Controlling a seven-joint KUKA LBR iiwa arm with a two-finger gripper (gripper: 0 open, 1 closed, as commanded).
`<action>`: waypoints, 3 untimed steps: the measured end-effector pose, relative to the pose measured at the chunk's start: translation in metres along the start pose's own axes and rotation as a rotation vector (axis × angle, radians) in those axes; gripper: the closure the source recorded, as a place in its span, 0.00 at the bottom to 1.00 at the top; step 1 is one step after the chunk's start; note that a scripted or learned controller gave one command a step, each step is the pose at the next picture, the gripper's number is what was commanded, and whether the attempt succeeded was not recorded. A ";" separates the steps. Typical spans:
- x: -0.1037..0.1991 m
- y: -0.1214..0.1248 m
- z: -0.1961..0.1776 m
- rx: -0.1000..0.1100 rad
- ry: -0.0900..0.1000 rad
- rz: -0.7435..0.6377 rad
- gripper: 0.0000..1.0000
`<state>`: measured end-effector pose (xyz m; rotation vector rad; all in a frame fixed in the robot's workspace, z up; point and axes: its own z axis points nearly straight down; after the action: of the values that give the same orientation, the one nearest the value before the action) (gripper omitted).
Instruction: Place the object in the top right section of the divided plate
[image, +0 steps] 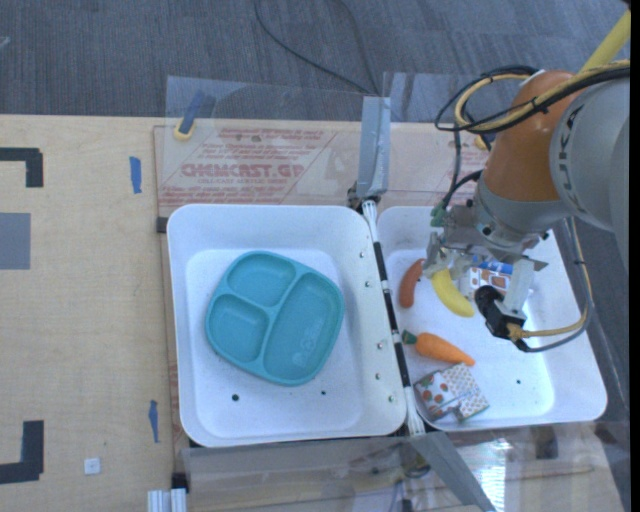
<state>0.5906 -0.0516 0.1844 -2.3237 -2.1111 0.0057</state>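
Note:
A teal divided plate (275, 317) lies in the left bin (205, 232), with nothing in its three sections. In the right bin (570, 385) lie a reddish sausage-shaped piece (409, 284), a yellow banana (452, 295), an orange carrot (443, 347) and a small patterned box (451, 393). My gripper (468, 262) hangs low over the right bin, just above the banana's upper end and to the right of the sausage piece. The wrist and cables block my sight of its tips.
A raised divider (385, 300) separates the two bins. A dark cable loop (500, 315) dangles beside the gripper over the right bin. Cardboard (260, 165) lies behind the left bin, and the wooden bench (80, 300) stretches to the left.

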 end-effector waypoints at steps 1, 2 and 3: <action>0.063 0.067 -0.001 -0.004 0.000 -0.041 1.00; 0.133 0.064 -0.001 -0.006 0.000 -0.002 1.00; 0.188 0.058 -0.042 -0.007 0.000 -0.116 1.00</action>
<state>0.6666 0.1299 0.2260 -2.2009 -2.2460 -0.0023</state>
